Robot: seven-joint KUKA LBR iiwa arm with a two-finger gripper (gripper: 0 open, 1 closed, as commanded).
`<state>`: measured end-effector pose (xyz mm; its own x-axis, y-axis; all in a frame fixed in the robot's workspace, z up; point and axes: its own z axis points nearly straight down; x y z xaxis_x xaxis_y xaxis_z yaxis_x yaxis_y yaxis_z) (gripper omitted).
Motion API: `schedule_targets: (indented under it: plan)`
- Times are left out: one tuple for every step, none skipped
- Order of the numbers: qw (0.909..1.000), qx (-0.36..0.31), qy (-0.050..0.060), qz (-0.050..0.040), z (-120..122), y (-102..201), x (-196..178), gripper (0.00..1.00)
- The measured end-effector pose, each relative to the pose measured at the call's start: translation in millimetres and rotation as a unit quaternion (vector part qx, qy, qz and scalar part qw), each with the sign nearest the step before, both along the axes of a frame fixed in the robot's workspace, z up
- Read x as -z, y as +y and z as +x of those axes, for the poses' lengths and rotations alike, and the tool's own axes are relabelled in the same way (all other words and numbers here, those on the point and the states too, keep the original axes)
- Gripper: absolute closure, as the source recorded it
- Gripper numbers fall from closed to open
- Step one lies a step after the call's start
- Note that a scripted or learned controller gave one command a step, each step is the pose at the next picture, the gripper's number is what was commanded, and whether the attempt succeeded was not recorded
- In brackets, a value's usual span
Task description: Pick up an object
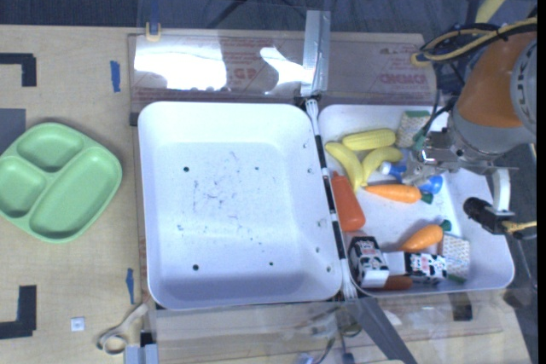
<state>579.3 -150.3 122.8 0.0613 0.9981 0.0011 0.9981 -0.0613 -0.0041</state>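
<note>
Surface (68, 55): green tray (55, 181) far left. Left bin (230, 119) bare; right bin (490, 268) crowded. My pincer (424, 170) low over carrot (394, 193) beside bananas (363, 151); grip state: cannot tell.

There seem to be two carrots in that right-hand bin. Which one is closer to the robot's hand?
The upper carrot, lying flat just below the hand near the bananas. The other carrot sits lower, tilted, toward the bin's front edge.
</note>
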Motion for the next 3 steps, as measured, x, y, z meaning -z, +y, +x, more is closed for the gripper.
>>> schedule_targets:
  plan:
    - [1.0, -0.001, 0.001, 0.0001, 0.7, 0.8, -6.8, 1.0]
    - [0.9961, -0.088, -0.001, -0.0007, -28.0, 51.2, -164.6, 1.0]
    - [0.99, -0.141, -0.001, -0.001, 22.3, 104.0, -164.9, 1.0]
